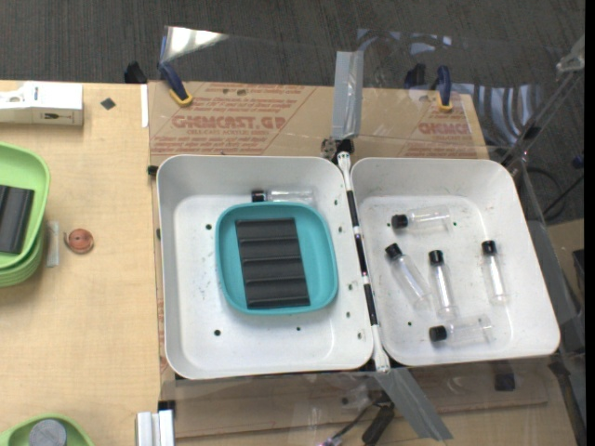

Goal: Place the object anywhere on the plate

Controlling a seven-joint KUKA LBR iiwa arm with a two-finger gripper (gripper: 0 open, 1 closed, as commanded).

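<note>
The work stands at its very start, by the look of it: no vial has reached the teal plate [277, 257], which sits in the left bin [186, 277] with a dark ribbed insert [271, 261] on it. One clear vial with a black cap [279, 195] lies in that bin just behind the plate's far edge, touching or nearly touching it. Five more capped vials lie scattered in the right bin [521, 249], among them one near the middle [440, 282] and one at the front [457, 331]. How the jaws stand cannot be told here. The next move likely calls for choosing one vial, descending squarely across its narrow body, closing, then carrying it over to the plate
</note>
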